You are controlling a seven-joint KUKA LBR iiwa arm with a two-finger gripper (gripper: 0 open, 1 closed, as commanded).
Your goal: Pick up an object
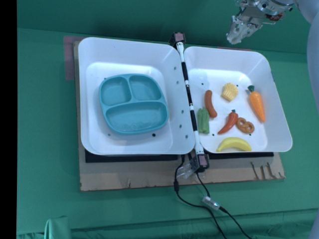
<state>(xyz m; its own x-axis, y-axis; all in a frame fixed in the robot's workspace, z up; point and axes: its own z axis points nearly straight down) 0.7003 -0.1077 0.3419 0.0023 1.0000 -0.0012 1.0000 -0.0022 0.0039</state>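
Green cloth (45,133) under 2 white bins (94,54); jaws' (238,34) state unclear.

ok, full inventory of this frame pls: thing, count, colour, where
bins: 2, white, side by side on the bench
divided plate: 1, teal, three compartments, in the left bin
sausage: 1, red-brown, right bin, left of centre
green beans: 1 bunch, green, right bin, below the sausage
fries: 1, yellow, right bin, upper middle
carrot: 1, orange with green top, right bin, right side
chili pepper: 1, red, right bin, centre
pretzel: 1, brown, right bin, right of the chili pepper
banana: 1, yellow, right bin, near front edge
cable: 1, black, on the cloth in front of the bins
hand: 1, grey, above the right bin's far edge
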